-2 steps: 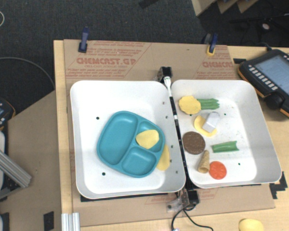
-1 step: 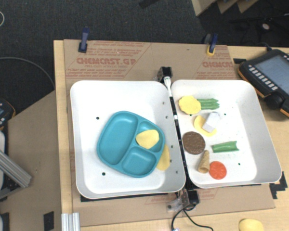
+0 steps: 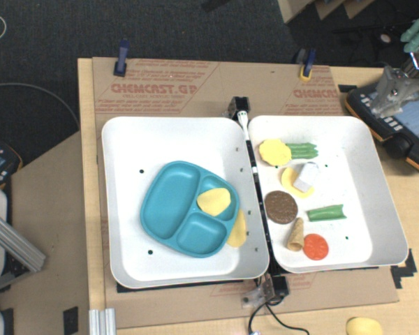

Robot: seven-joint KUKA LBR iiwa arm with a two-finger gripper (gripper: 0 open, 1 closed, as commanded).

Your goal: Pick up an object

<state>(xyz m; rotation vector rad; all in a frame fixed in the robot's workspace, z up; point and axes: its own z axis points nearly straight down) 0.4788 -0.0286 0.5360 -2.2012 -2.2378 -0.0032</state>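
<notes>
The left bin [image 3: 126, 152] holds a teal divided plate [image 3: 174, 211] with a pale yellow piece [image 3: 214, 201] lying on it. A second yellow piece [image 3: 237, 233] leans at the plate's right edge. In the right bin [image 3: 363, 187] lie a yellow round piece [image 3: 273, 152], a green pod [image 3: 302, 150], a white block [image 3: 306, 176] on a yellow slice, a brown disc [image 3: 281, 206], a green strip [image 3: 326, 213], a tan cone [image 3: 295, 234] and a red disc [image 3: 315, 246]. A grey metal part that looks like my gripper [image 3: 397, 86] hangs off the right bin's far right corner, away from all objects.
A black divider [image 3: 250, 160] runs between the bins. A black device [image 3: 384, 121] lies on the bench by the right bin's far corner. Two clamps [image 3: 121, 56] [image 3: 306, 64] hold the cardboard at the back. A yellow object [image 3: 363, 325] lies off the bench at the bottom right.
</notes>
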